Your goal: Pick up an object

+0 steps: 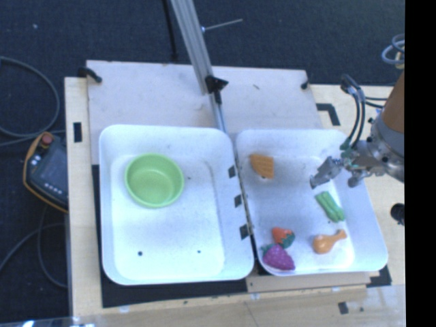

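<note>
The purple grapes lie beside the strawberry; the orange drumstick lies right of them. Above the grapes, past the green pod, the gripper hovers spread and grasping nothing.

I see my arm reaching in from the right, its orange band up behind the wrist. The gripper points leftward and slightly down, with cables looping above the wrist. From here its two fingers look spread apart, with nothing between them.
</note>
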You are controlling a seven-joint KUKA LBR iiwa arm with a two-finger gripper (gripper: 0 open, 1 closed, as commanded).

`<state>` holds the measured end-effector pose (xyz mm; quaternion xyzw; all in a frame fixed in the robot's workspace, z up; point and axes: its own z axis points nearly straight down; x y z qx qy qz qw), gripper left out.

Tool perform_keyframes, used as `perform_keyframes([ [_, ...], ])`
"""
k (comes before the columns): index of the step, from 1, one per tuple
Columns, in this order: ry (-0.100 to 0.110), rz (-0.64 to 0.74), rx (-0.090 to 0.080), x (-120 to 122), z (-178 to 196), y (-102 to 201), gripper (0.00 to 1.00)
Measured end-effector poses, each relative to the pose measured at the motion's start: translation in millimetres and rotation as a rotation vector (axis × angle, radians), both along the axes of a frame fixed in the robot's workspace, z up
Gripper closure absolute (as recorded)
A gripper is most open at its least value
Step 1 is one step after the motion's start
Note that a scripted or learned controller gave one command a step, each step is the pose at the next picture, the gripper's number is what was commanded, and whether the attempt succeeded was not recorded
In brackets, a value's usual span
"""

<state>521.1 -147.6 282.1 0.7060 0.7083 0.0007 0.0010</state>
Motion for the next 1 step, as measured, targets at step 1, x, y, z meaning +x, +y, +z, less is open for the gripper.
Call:
perform_keyframes([
  [1, -0.001, -0.002, 0.0, 0.0, 0.0, -0.1, 0.0],
])
